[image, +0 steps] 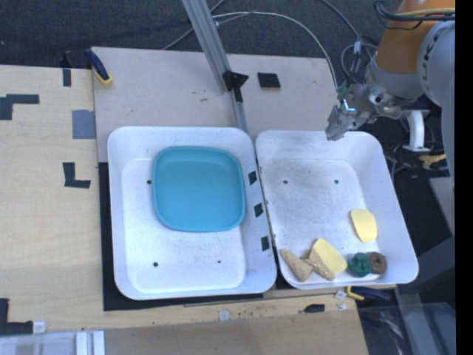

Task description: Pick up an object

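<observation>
Gripper is held over the right bin's far rim; its state cannot be told. A blue plate is contained in the left bin.

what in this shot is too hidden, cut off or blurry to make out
- Gripper, camera view: small and blurred over the right bin's far rim, so its fingers' state cannot be read.
- Arm, camera view: cut off by the top and right edges.
- Green piece and brown ring, camera view: too small to identify, and they crowd together in the near corner.
- Tan pieces, camera view: partly overlapped by the yellow wedge.
</observation>
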Action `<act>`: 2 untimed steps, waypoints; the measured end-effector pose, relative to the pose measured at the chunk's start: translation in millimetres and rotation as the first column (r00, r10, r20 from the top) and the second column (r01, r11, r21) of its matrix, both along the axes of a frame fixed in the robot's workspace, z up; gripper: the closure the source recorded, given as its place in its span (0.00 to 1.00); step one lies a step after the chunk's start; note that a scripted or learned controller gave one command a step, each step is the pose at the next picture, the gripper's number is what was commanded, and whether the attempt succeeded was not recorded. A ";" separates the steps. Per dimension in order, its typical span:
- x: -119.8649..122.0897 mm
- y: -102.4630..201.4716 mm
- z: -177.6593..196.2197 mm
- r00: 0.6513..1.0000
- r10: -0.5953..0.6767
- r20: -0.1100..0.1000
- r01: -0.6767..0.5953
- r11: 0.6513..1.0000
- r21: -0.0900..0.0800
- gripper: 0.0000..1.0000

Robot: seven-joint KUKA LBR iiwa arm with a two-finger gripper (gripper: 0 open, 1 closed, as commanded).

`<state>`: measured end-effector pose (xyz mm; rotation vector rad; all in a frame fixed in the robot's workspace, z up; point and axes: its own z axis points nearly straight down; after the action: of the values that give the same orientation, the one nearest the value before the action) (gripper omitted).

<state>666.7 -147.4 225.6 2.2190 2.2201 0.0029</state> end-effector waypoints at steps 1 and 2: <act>-10.8 56.8 7.9 1.000 0.004 -0.002 -0.004 1.000 0.002 1.00; -31.2 111.5 15.5 1.000 0.004 -0.003 -0.004 1.000 0.002 1.00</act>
<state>635.5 -35.9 241.1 2.2167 2.2271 0.0015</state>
